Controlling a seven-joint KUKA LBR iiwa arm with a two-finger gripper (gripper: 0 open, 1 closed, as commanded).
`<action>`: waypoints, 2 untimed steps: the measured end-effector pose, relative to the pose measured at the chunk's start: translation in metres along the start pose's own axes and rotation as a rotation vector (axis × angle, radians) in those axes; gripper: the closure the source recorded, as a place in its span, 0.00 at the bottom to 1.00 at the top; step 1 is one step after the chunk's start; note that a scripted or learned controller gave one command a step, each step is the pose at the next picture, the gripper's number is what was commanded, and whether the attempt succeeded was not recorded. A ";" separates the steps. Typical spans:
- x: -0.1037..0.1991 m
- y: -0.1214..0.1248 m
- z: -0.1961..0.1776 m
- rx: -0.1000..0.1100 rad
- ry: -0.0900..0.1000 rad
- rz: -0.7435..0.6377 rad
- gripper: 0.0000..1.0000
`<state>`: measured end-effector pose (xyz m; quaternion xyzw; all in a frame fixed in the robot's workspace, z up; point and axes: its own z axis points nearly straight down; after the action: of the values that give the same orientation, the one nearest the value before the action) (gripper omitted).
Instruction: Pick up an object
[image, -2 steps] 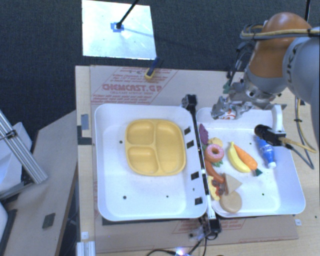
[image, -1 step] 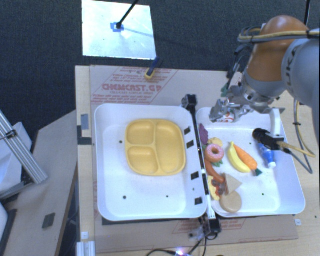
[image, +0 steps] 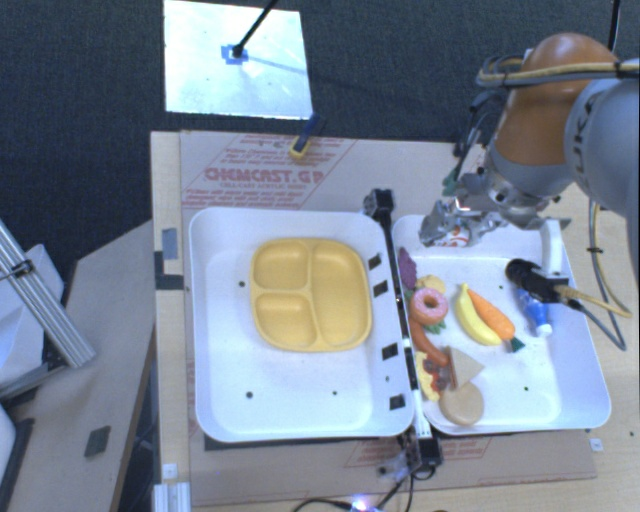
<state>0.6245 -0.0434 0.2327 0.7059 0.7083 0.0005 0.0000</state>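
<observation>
The claw sits low over the far rim of the right bin, near that bin's back left corner. Whether it is apart or together cannot be told from this slant, and nothing can be made out in its grip. A small red and white thing lies just under it at the rim, too blurred to name.

The things to choose from lie nearer the camera in the same bin. A purple piece rests against the dividing wall, and a pink doughnut sits just beside it. The banana and carrot lie side by side, touching, with a blue piece to their right. Closer in, a reddish strip, a pale wedge and a round tan biscuit crowd together. The left bin holds a yellow divided plate, well apart from the arm. Both bins stand on the desk.

I judge this to be the approach step, with no object lifted yet. The next move calls for settling on one target, either the thing beneath the claw or one of the clustered toys. The doughnut looks the easier pick, standing a little clear, whereas the banana and carrot may shift together
</observation>
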 end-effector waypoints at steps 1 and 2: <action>-0.004 -0.003 0.019 0.001 -0.001 0.002 1.00; -0.004 0.001 0.018 -0.002 -0.001 0.002 1.00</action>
<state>0.6253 -0.0476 0.2150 0.7064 0.7078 0.0009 0.0008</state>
